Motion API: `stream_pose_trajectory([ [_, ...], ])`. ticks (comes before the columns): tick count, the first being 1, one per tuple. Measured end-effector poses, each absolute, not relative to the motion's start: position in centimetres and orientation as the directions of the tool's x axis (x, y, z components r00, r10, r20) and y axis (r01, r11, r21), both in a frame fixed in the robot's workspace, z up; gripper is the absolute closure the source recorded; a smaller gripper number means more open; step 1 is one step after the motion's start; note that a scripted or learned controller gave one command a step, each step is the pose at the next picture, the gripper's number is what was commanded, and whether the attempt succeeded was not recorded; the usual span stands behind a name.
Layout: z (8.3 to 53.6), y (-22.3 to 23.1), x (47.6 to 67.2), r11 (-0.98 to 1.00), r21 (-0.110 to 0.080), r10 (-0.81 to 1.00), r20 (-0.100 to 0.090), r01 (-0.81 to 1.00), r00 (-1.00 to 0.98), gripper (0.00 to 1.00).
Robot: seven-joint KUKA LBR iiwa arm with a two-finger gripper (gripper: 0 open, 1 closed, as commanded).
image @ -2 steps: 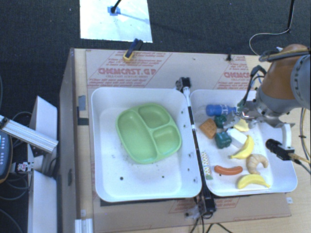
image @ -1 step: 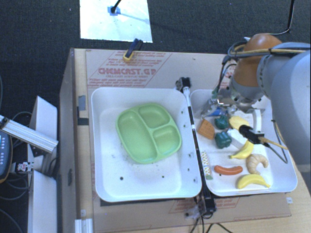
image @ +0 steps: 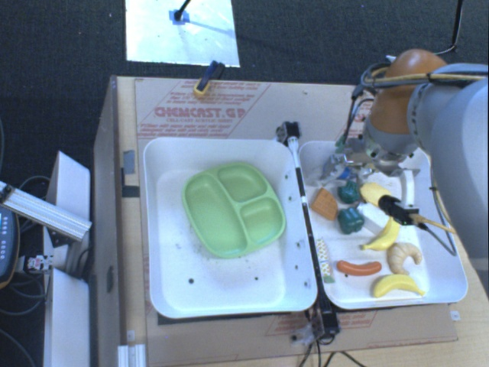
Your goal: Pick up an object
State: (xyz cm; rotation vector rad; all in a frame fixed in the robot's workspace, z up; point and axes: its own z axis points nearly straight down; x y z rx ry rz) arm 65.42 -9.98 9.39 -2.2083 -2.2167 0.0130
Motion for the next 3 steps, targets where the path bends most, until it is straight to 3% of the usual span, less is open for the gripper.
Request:
stream_pose_trajectory([
  [1, 21.4, -3.0, 66.1, 0.007, 0.009, 1.000, 0.001, 1.000, -0.007, 1.00],
  [2, 21.1, -3.2, 65.9, 0.005, 0.003, 1.000, 0.000, 1.000, -0.005, 0.00],
  [3, 11.3, -8.4, 60.1, 0.001, -0.001, 1.000, -0.001, 1.000, -0.001, 0.00],
])
